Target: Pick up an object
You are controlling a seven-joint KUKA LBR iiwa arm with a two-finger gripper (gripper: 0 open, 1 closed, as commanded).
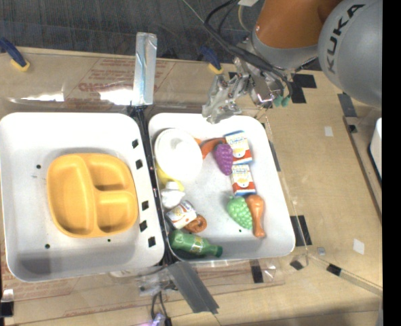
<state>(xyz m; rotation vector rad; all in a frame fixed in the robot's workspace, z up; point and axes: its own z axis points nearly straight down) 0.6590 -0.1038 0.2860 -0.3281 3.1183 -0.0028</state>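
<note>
Toys (241, 179) in right bin (281, 209) | end effector (220, 104) above far rim

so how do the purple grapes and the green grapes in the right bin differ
The purple grapes lie near the far end of the right bin, next to the upper milk carton. The green grapes lie nearer the front, touching the drumstick. The green bunch looks slightly larger. Both are toy grape bunches lying flat in the same bin.
</note>
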